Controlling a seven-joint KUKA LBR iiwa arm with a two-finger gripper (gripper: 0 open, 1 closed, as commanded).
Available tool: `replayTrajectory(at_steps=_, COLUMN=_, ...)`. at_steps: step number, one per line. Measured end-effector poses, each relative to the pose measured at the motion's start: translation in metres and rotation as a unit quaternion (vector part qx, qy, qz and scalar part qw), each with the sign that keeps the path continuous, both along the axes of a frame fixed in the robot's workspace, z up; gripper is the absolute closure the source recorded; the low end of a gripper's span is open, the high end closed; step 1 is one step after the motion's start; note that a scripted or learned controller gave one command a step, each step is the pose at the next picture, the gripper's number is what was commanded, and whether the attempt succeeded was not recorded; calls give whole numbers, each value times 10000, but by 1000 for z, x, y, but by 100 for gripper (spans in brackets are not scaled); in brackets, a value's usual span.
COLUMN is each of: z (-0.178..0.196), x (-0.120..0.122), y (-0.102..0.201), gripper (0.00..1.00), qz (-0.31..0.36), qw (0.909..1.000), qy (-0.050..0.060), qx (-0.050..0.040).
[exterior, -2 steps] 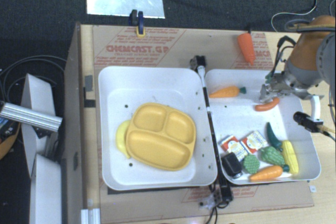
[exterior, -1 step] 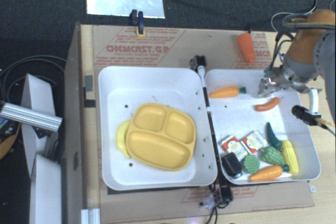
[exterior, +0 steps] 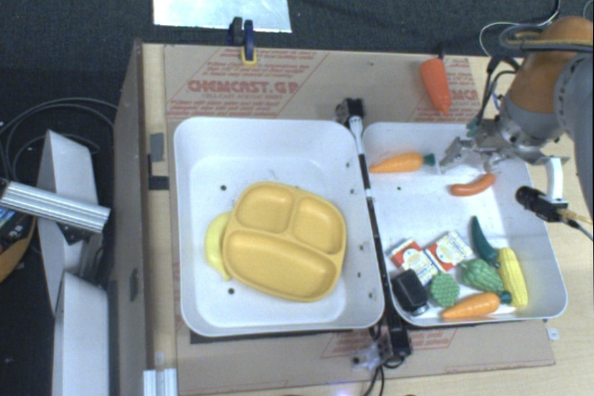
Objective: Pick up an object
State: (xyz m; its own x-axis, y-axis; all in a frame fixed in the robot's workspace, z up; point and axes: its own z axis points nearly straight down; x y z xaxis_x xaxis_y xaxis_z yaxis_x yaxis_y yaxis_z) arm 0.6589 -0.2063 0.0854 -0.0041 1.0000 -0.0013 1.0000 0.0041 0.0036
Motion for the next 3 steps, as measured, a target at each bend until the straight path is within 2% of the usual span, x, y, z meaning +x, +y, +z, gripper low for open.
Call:
replayTrajectory(at_steps=1, z=-1, x=-48, y=0, gripper=0, qz=-13, qw=10000, qy=10, qx=2)
replayTrajectory(at_steps=2, z=11, x=-46, y=0, gripper=100, qz=-6, qw=10000, qy=-9, qx=-2)
replayTrajectory(at_steps=3, z=-2, x=1, y=69, gripper=100, qz=-4, qw=10000, qy=54, qx=20)
